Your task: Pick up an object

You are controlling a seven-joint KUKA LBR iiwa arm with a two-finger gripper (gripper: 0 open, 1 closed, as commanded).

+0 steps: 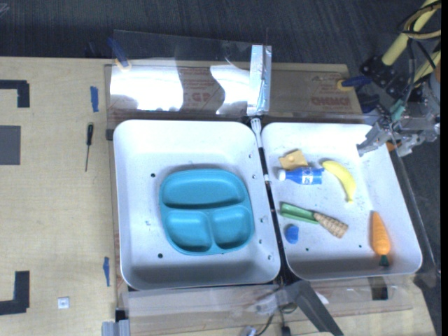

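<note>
The right bin [402,261] holds several small items. A yellow banana [341,177] lies near its middle, next to a blue and white tube [302,177] and a yellow-orange wedge [293,159]. A green-handled piece with a tan ridged tip [315,218] lies below them, with a small blue piece [291,234] at its left end. An orange carrot [379,236] rests by the right wall. My gripper [375,140] hangs over the bin's far right corner, apart from all the items, and nothing shows in it.
The left bin [133,145] holds a blue divided plate [206,210]. A clear plastic sheet [189,82] stands behind the bins. Cables and yellow hoses [413,30] crowd the top right beside the arm. A wooden benchtop [49,208] lies to the left.
</note>
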